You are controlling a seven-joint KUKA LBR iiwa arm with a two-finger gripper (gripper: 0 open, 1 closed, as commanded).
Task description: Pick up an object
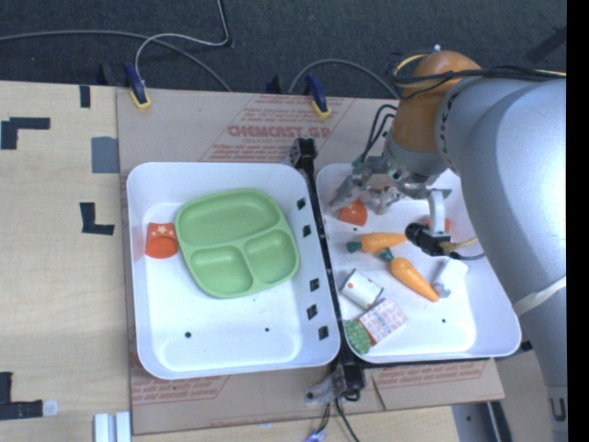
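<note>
— Where is the robot's hand (364,190)?

— Low over the far left part of the right shallow white bin (488,341), just above a small red-orange rounded toy (352,215). The toy lies on the bin floor close to the divider between the bins.

— Is the hand clenched on the toy?

— I cannot tell; it is too blurred to judge whether it is released or clenched.

— What else is in that bin?

— Two orange toy carrots with green tops (382,242), one nearer the toy, the other (413,278) toward the near side. A small white box (362,290) and a printed flat packet (381,321) lie by the near left corner.

— And on the other side of the worktop (46,274)?

— The left shallow white bin (152,341) holds a pale green divided plastic plate (237,242) with a small orange cup (161,240) just beside its left edge.
</note>
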